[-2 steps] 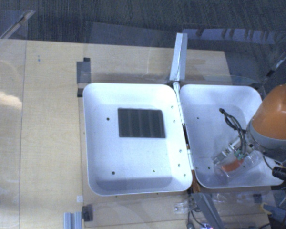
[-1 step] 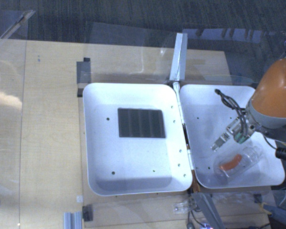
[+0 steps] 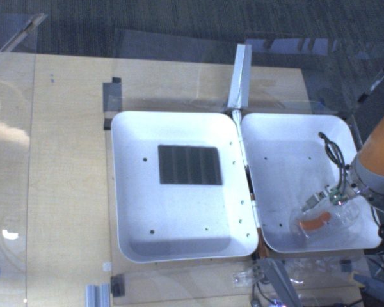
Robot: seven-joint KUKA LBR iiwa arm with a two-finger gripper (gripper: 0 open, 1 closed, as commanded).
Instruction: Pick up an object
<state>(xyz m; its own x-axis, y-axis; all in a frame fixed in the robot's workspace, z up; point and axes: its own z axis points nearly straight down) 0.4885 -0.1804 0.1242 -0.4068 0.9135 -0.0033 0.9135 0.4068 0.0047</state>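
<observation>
End effector (image 3: pixel 320 201) low in right bin (image 3: pixel 275 171), grip state unclear, orange object (image 3: pixel 314 222) just below it

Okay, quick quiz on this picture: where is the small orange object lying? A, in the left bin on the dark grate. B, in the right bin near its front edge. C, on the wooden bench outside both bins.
B: the orange object lies in the right bin, near its front edge, beside the gripper.
</observation>
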